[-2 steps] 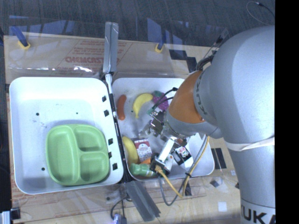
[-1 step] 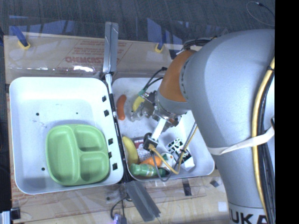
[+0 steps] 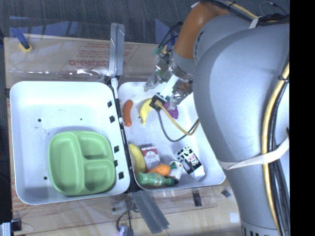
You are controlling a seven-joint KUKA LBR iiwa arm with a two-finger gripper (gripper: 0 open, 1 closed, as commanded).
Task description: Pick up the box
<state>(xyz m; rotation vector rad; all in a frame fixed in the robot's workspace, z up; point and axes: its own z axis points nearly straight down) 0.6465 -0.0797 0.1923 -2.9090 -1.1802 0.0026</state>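
Box (image 3: 149, 157) hemmed by bananas (image 3: 136, 157), carrot (image 3: 160, 170), hand (image 3: 162, 90) apart, grip state unclear

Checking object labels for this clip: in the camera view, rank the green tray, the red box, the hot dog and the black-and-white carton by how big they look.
1. Green tray, by far the largest.
2. Black-and-white carton.
3. Red box, close to the carton and partly hidden by neighbours, so this order is unsure.
4. Hot dog, the slimmest.

A robot lab: bench (image 3: 59, 58) with two white bins (image 3: 29, 97).
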